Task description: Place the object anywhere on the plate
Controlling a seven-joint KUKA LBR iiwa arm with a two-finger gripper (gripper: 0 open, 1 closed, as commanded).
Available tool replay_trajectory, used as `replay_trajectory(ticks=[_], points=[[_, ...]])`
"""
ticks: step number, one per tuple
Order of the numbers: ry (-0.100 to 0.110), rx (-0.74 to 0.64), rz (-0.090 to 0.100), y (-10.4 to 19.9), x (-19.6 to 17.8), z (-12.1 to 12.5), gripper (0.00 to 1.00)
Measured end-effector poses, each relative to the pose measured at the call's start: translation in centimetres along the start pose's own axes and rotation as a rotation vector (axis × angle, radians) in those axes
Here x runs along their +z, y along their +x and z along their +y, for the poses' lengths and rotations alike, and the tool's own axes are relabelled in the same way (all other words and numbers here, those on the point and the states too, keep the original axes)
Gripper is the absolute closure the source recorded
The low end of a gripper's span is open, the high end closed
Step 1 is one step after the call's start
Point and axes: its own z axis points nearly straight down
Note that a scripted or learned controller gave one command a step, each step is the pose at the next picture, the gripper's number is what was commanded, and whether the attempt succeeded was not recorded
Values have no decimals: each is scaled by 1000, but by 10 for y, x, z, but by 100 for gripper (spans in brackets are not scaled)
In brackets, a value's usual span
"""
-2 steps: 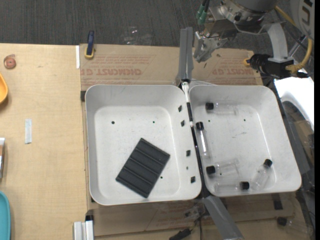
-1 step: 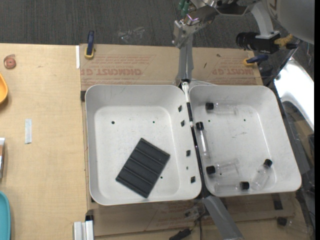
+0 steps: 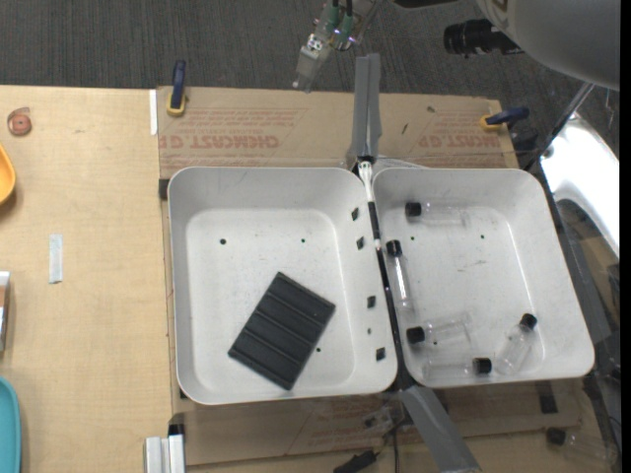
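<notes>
We see the gripper (image 3: 314, 52) up at the far edge of the view, beyond both bins, over the cardboard (image 3: 256, 131). Whether it is released or clenched, we cannot tell; it is too small and blurred. Nearer the camera than the gripper and slightly left sits the black plate (image 3: 283, 329), lying flat and askew in the left bin (image 3: 182, 264). The vials (image 3: 434, 212), clear with black caps, lie scattered in the right bin (image 3: 562, 264), nearer than the gripper and off to its right, all well apart from it and from the plate.
</notes>
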Motion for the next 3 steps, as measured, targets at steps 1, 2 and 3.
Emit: replay_trajectory(ticks=[1, 2, 3], points=[[-1, -414, -1, -21, -1, -70, 100], [-3, -937, -2, -16, -1, -62, 100], [-4, -1192, -2, 17, -1, 17, 100]])
